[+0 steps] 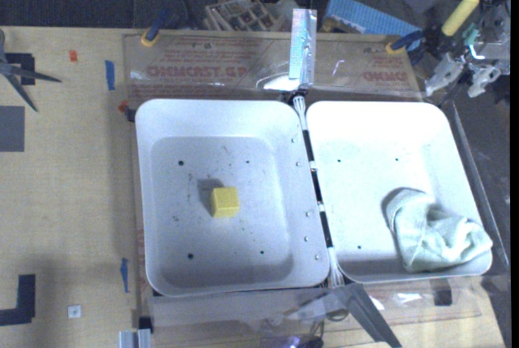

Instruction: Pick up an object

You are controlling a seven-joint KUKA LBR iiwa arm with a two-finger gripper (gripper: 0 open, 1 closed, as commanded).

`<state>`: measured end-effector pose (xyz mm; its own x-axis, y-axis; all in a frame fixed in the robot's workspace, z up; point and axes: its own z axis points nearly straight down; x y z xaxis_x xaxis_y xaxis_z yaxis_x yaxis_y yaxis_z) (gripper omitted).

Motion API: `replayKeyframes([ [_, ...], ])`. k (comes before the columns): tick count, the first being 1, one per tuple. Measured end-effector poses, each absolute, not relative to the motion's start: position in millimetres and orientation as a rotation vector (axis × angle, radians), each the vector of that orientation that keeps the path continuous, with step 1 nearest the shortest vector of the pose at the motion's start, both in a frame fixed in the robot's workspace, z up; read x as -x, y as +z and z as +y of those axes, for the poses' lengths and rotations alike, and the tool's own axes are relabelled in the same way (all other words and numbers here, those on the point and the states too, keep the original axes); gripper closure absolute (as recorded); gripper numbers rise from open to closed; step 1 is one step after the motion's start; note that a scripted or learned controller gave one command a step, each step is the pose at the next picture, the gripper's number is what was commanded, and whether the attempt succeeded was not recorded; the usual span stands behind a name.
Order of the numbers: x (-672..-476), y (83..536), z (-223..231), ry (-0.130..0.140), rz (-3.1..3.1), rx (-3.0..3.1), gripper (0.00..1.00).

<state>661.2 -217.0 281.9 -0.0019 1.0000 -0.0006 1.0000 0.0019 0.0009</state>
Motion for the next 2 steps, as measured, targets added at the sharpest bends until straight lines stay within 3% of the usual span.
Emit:
replayKeyframes([
  [1, -592.7, 173, -168, 0.0, 2.286, -2.154, 0.0],
  [2, -552.9, 90, -131, 0.003, 2.417, -2.002, 0.0],
])
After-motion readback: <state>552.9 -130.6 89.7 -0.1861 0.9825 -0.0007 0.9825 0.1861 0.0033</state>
